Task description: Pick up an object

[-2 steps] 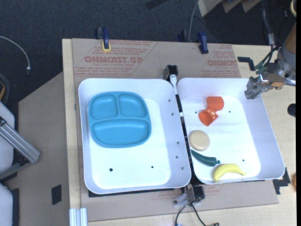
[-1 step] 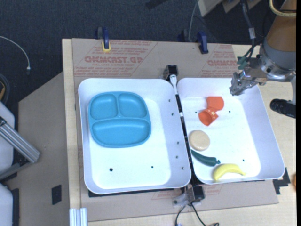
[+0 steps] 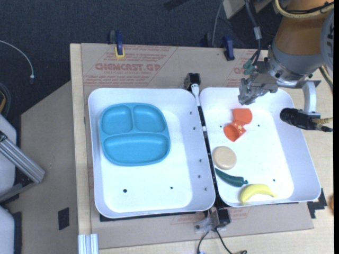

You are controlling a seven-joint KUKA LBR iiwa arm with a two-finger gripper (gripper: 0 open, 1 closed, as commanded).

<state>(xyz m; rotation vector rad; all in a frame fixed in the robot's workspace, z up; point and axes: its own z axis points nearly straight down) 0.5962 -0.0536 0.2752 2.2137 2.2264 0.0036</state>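
My gripper (image 3: 246, 98) hangs over the back of the right bin (image 3: 288, 142), just above and behind an orange-red object (image 3: 238, 124) that lies near the bin's middle. Nothing shows between the fingers. Closer to the front of the same bin lie a beige round cookie-like disc (image 3: 224, 157), a dark teal pepper-like piece (image 3: 231, 178) and a yellow banana (image 3: 256, 192). The orange wrist band and grey arm rise to the upper right.
The left bin (image 3: 143, 192) holds a blue divided plate (image 3: 135, 133). A black clamp (image 3: 193, 81) sits at the back between the bins, and a black fitting (image 3: 299, 118) juts over the right bin's right rim. Cables run behind the bench.
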